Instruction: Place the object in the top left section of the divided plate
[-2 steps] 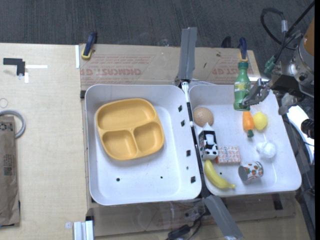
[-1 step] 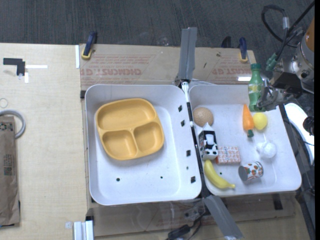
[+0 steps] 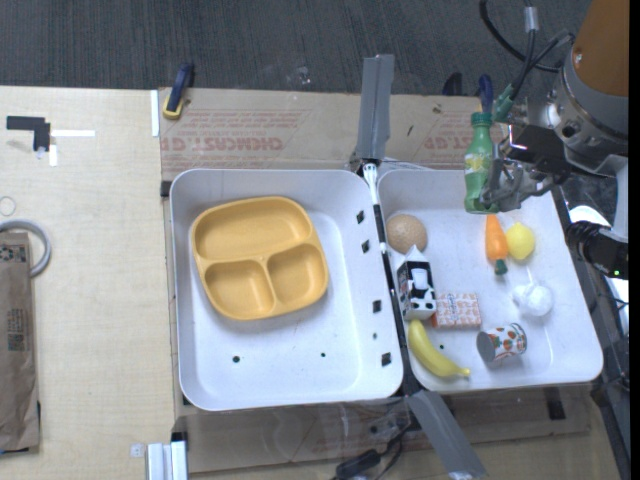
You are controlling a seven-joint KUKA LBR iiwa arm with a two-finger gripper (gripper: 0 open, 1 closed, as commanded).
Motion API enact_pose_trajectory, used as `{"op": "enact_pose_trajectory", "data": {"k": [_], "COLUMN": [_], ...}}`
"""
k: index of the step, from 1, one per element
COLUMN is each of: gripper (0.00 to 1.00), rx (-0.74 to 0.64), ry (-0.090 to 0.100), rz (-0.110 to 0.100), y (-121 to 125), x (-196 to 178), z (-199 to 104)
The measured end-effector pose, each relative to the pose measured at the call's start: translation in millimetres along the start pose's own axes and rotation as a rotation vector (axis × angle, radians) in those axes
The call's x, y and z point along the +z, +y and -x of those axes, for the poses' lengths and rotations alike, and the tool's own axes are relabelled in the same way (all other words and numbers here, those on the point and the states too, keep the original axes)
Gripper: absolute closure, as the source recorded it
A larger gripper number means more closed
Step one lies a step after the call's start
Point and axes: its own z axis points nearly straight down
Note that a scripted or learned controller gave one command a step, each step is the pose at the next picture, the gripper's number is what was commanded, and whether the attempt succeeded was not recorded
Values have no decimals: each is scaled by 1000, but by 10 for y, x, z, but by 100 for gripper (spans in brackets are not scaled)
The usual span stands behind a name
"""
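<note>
Divided yellow plate (image 3: 260,256) in the left bin (image 3: 200,368). To its right, over the far edge of the right bin (image 3: 580,358), the gripper (image 3: 497,190) clasps a green bottle (image 3: 478,163) upright between its fingers, lifted clear of the carrot (image 3: 495,238) and lemon (image 3: 519,240). The bottle looks light, rigid plastic and probably slippery; mid-body is likely the securest hold.
</note>
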Motion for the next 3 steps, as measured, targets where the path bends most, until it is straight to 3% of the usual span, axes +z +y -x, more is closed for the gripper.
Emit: {"op": "enact_pose_trajectory", "data": {"k": [1,2,3], "gripper": [100,100,100], "rx": [112,83,-66], "ry": [-1,0,0], "rz": [-2,-2,0], "y": [-53,-152,-310], "x": [4,454,-2], "z": [105,-93,-804]}}
